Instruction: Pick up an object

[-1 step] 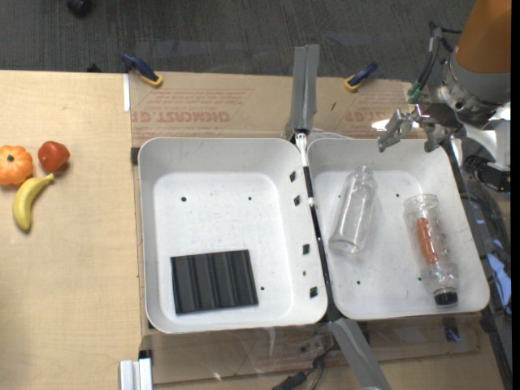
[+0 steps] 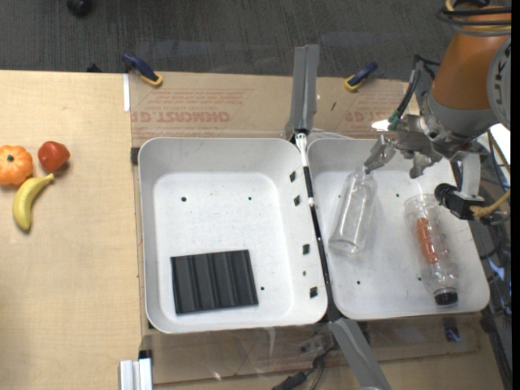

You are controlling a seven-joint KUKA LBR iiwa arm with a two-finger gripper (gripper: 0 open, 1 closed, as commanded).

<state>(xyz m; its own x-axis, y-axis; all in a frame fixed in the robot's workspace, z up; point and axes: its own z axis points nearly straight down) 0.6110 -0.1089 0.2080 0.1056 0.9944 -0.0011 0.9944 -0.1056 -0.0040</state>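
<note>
Fingers (image 2: pixel 398 154) hang spread and empty over the right bin's (image 2: pixel 479 299) far edge, just above the clear bottle's (image 2: pixel 354 210) neck, seemingly lining up a grab.

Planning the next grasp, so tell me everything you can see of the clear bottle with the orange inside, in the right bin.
The clear bottle with orange contents looks like see-through plastic and lies on its side in the right bin, near the right wall. Its dark cap points toward the bin's near edge, its base toward the far side. It looks intact and rests on the bin floor. The end effector is beyond its far end.
</note>
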